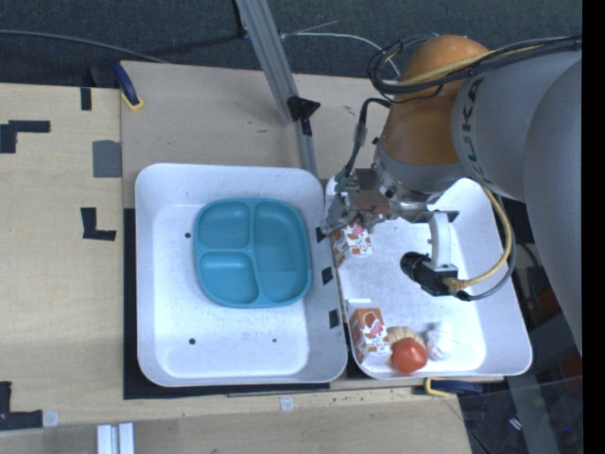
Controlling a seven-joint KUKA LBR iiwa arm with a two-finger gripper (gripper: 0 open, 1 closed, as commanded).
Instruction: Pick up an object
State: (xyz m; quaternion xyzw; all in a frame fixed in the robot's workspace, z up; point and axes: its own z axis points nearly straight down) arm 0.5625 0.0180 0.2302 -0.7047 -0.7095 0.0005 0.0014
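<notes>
Pale wooden bench top (57, 253) fills left and centre of frame, marked with black tape pieces (90, 223). Dark blue-grey carpeted floor (113, 8) across top. Slanted grey metal post (269, 50) at upper centre. Bright, even lighting.

This is a robotics lab. A grey industrial arm (510, 112) with an orange band reaches over a plywood bench (57, 253) marked with strips of black tape. Two shallow white bins (151, 253) sit side by side, cables trail across dark carpet (113, 17), and an aluminium rail (269, 50) stands behind.
</notes>
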